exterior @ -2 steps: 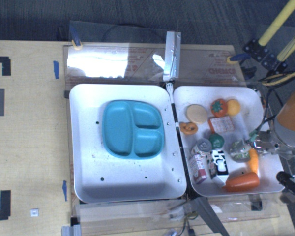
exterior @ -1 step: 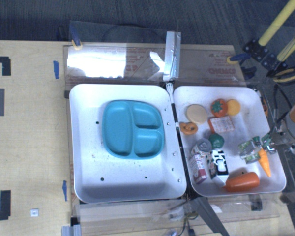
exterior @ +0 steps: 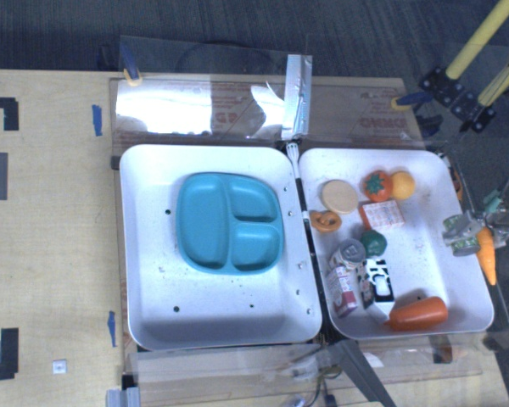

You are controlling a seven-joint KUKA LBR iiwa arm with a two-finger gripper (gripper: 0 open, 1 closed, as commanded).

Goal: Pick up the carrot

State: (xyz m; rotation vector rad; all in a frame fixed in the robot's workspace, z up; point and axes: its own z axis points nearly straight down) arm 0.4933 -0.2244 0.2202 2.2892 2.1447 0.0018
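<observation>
The carrot (exterior: 488,259) is a small orange taper, standing nearly upright at the far right of the camera view, just past the right bin's (exterior: 471,299) right rim. My gripper (exterior: 464,234) shows as a small grey metal piece right beside the carrot's upper end, at the same rim. Carrot and gripper touch or overlap there, and I cannot make out whether the carrot is gripped. The arm itself is cut off by the view's right edge.
The right bin holds a red-orange sausage-shaped item (exterior: 417,312), a can (exterior: 348,265), a black-and-white item (exterior: 378,280), a tomato (exterior: 377,185), an orange (exterior: 402,184), a tan disc (exterior: 339,196) and a pretzel (exterior: 326,220). In the left bin (exterior: 144,227) lies a blue divided plate (exterior: 229,221).
</observation>
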